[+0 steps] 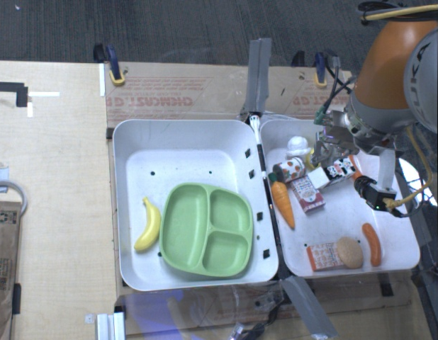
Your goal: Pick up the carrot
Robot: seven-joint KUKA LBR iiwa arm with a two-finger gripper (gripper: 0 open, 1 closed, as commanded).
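The carrot (283,203) is orange and tapered. It lies in the right bin (400,264) beside that bin's left wall, with its tip pointing to the front. My gripper (324,151) hangs over the back half of the same bin, to the right of the carrot and behind it, with a clear gap between them. It sits just above a small black-and-white box (337,171). Nothing shows as held.
Close around the carrot are a red carton (308,193), a small can (290,168) and a white object (298,145). A sausage (372,244), a bread roll (351,253) and a packet (322,256) lie at the front. The left bin (123,190) holds a green divided plate (205,229) and a banana (149,225).
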